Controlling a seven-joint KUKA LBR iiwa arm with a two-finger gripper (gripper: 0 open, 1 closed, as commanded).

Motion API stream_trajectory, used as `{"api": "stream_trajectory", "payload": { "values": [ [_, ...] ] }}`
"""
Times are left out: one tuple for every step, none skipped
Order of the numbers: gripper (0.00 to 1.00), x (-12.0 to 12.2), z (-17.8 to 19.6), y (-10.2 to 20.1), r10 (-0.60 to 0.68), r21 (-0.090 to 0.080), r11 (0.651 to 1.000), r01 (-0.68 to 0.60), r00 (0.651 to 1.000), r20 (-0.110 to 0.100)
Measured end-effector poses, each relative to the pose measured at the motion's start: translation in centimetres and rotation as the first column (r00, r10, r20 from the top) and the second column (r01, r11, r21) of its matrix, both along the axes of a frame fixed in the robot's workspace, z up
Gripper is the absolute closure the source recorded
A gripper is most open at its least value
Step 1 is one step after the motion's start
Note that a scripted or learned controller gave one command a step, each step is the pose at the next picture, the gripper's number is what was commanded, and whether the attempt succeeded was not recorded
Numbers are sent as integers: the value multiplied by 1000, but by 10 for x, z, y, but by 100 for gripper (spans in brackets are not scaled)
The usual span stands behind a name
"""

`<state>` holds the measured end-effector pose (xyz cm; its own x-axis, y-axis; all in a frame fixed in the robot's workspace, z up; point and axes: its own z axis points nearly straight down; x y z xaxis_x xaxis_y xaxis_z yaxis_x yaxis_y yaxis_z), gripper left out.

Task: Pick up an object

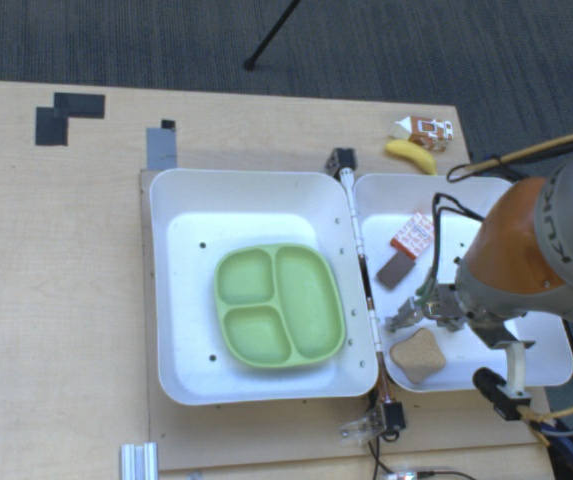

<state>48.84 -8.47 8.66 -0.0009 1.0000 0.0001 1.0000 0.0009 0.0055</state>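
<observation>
The right bin (391,200) holds three things. A red and white box (413,234) lies near its middle, and a dark brown block (394,269) sits just below and left of it. A tan, rounded sponge-like piece (418,355) rests in the front left corner. My gripper (413,313) hangs low over the bin's left side, between the brown block and the tan piece, close above the tan piece. The grey arm with its orange band (511,248) covers the right part of this bin.
The left bin (164,268) holds a green divided plate (278,305). A banana (410,154) and a small carton (428,128) lie on the bench behind the right bin. The ridge between the bins (358,258) runs just left of my gripper.
</observation>
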Motion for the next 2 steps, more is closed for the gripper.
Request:
{"api": "stream_trajectory", "payload": {
  "values": [
    [100,2,11,0,2,0,1000,-2,1000,6],
    [0,2,11,0,2,0,1000,-2,1000,6]
  ]
}}
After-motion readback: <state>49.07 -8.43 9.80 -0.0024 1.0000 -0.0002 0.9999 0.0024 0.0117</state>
